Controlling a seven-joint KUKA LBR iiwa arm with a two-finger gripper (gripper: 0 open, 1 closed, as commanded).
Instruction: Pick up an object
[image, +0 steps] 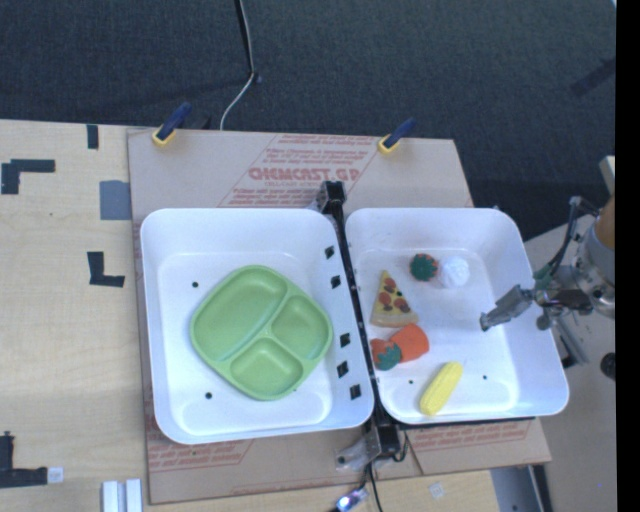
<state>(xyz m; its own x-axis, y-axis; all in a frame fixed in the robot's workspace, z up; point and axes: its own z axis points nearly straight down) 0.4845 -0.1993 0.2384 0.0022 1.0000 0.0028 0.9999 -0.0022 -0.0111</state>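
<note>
The right bin (500, 240) holds several toy foods. A pizza slice (390, 299) lies near the divider, with an orange and red vegetable (402, 346) just below it. A yellow corn cob (441, 387) rests near the front wall. A green and red ball (424, 267) and a small white piece (455, 271) sit toward the back. My gripper (500, 312) hangs over the right side of this bin, to the right of all the toys and touching none. Nothing shows in its grasp.
The left bin (165, 250) carries a green divided plate (262, 331). Both bins stand on a cardboard sheet (300, 170) held by clamps at the back. The arm's wrist (585, 290) and cables hang past the right bin's outer wall.
</note>
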